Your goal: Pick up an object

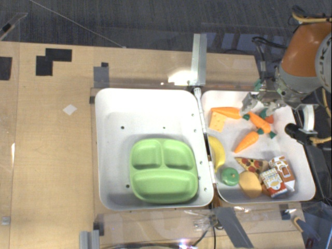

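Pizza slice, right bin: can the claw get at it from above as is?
Probably yes. The pizza slice lies flat with its top uncovered, but the carton and the yellow fruit crowd it, so finger room looks tight.

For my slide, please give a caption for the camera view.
Pincer above toy carrots in the right bin; green tray in the left bin.

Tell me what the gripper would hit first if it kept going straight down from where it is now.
Most likely the toy carrot lying at the back of the right bin: the gripper hangs right over its near end, beside a second carrot. Depth is hard to judge from this slanted view.
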